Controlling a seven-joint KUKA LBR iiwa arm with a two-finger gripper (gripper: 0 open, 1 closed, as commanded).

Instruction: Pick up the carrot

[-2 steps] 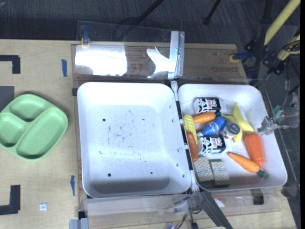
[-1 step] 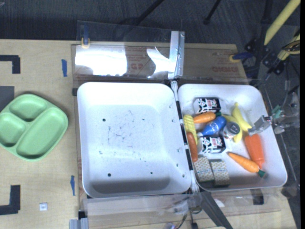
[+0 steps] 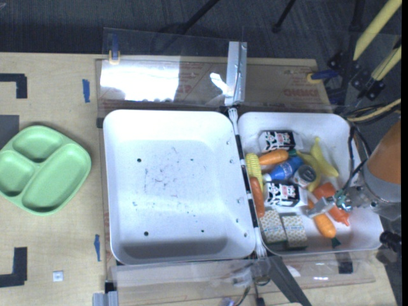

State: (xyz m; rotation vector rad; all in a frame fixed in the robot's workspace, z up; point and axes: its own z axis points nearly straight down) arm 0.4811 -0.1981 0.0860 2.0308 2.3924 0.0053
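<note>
The right bin [image 3: 363,238] holds several orange pieces. One carrot-like piece with a green end [image 3: 275,158] lies near the bin's upper left, below a cow-print carton [image 3: 277,139]. A long orange piece [image 3: 257,197] lies along the bin's left wall. Two short orange pieces [image 3: 325,225] [image 3: 340,216] lie at the lower right, and another [image 3: 325,190] sits just above them. My gripper [image 3: 331,203] is low in the bin's right part, right among these short orange pieces and well right of the green-ended piece. I see nothing clearly held in it.
Also in the right bin are a yellow corn cob [image 3: 253,166], a blue bottle [image 3: 288,169], a banana [image 3: 322,158], a second cow-print carton [image 3: 282,194] and two bread slices [image 3: 284,228]. The left bin [image 3: 127,132] adjoins it. A green divided plate [image 3: 41,169] sits far left.
</note>
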